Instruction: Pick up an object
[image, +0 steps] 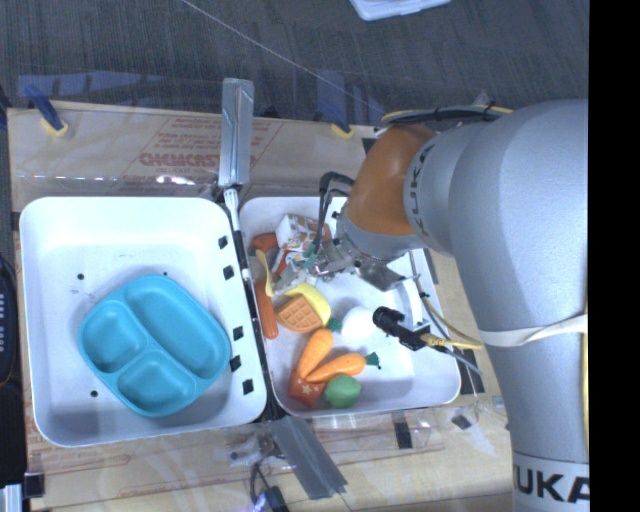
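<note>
Grey arm with orange wrist band (400, 190) reaching into right-hand shallow white bin (440, 375) from right side. Gripper (322, 262) hanging low over bin's far-left part; wrist hiding its tips, so opening and any hold impossible to judge. Yellow waffle-textured toy block (300, 308) lying just below gripper, toward near edge, likely closest candidate. Orange plastic carrots (330, 360) lying further toward near edge, long axes slanting. Blue sectioned plastic tray (155, 343) sitting well apart to gripper's left, in other bin (60, 225).
</note>
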